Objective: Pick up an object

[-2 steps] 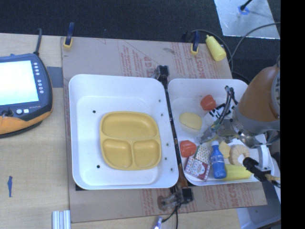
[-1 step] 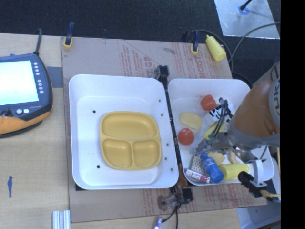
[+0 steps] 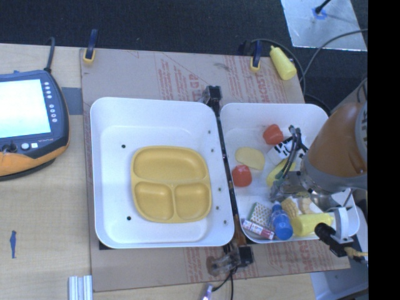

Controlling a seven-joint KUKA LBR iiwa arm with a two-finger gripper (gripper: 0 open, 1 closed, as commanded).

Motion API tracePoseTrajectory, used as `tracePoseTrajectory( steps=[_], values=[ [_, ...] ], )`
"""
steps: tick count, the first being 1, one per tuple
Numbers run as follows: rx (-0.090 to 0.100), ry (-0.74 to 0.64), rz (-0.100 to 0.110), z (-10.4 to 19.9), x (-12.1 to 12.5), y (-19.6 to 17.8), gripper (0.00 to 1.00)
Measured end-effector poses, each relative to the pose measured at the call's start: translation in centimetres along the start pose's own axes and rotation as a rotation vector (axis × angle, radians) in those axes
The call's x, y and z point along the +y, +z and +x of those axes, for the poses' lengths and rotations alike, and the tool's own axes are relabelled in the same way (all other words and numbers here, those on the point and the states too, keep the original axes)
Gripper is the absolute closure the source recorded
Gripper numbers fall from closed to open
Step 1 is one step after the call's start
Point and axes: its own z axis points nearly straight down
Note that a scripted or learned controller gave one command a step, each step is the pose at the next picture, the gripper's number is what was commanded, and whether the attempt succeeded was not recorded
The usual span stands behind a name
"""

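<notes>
The right bin (image 3: 250, 114) holds several small objects: an orange-red piece (image 3: 272, 134), a pale yellow disc (image 3: 250, 157), a red ball (image 3: 242, 175), a blue bottle (image 3: 281, 222), a yellow block (image 3: 307, 224) and a striped packet (image 3: 257, 229). My gripper (image 3: 282, 189) hangs low over the right half of this bin, above a yellow banana-like piece (image 3: 277, 171) and just above the blue bottle. Nothing shows clearly in its grasp. The arm's orange band (image 3: 340, 144) hides the bin's right side.
The left bin (image 3: 112, 124) bears a yellow divided plate (image 3: 170, 183). A tablet with an orange case (image 3: 28, 120) lies at the far left of the bench. A yellow clamp handle (image 3: 282, 62) and cables sit behind the right bin.
</notes>
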Motion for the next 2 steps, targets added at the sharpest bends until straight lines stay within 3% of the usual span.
tracePoseTrajectory(
  steps=[1, 2],
  values=[
    [0.000, 0.000, 0.000, 0.0, 0.0, 0.0, 0.00],
    [0.003, 0.002, 0.000, 1.4, -0.7, 1.0, 0.00]
  ],
)
